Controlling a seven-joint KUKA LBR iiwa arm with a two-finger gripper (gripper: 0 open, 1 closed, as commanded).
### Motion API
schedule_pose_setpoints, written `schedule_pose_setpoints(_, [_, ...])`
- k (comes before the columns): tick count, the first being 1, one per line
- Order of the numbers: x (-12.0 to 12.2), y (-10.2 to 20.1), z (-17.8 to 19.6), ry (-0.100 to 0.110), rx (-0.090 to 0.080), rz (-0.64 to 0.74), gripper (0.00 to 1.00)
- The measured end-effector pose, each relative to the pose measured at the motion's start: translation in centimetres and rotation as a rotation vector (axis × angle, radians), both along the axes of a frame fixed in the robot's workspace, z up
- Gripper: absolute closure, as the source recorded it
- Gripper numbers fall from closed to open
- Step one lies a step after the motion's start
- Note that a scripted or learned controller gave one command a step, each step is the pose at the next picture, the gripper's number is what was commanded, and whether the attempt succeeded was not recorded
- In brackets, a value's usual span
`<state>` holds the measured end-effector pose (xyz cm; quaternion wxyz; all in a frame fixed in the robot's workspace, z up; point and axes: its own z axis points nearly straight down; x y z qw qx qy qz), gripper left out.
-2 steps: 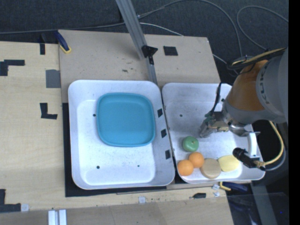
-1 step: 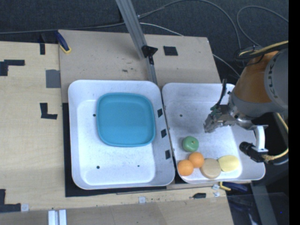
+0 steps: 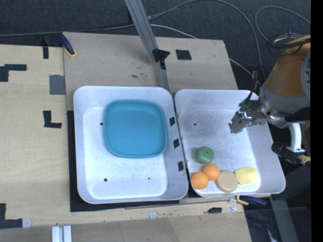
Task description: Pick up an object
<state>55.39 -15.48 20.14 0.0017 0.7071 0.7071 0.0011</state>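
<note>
We see the grey arm with its orange band [image 3: 295, 82] cut off by the right edge of the view. Its small dark two-finger gripper [image 3: 238, 125] is too small and blurred for us to read. The round beige piece [image 3: 227, 181] overlaps the pale yellow piece [image 3: 247, 175] beside it.

Wooden bench [image 3: 30, 135], two white bins [image 3: 86, 150] side by side
</note>
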Motion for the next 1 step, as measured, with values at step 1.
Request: schedule_pose_setpoints(1, [0.70,-0.59,4.67,0.000,0.000,0.000,1.00])
